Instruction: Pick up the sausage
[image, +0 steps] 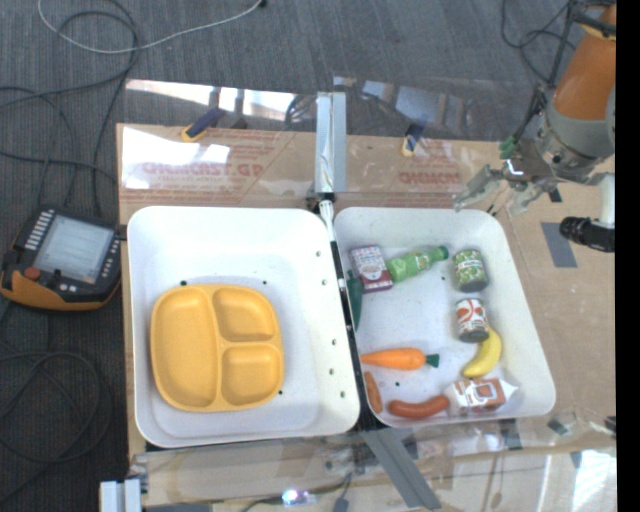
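My gripper (492, 194) hangs above the far right corner of the right bin (535, 345), fingers spread apart with nothing between them. The sausage (418, 407) lies along the bin's near wall, just beside a small carton (480, 395), maybe touching it. A carrot (398, 358) lies just beyond it. The yellow divided plate (216, 346) sits in the left bin (220, 225).

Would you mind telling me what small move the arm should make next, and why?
Probably swing the end effector toward the right bin's near edge. It hovers above the bin's far corner, while the sausage lies by the near wall, between a second sausage and a small carton.
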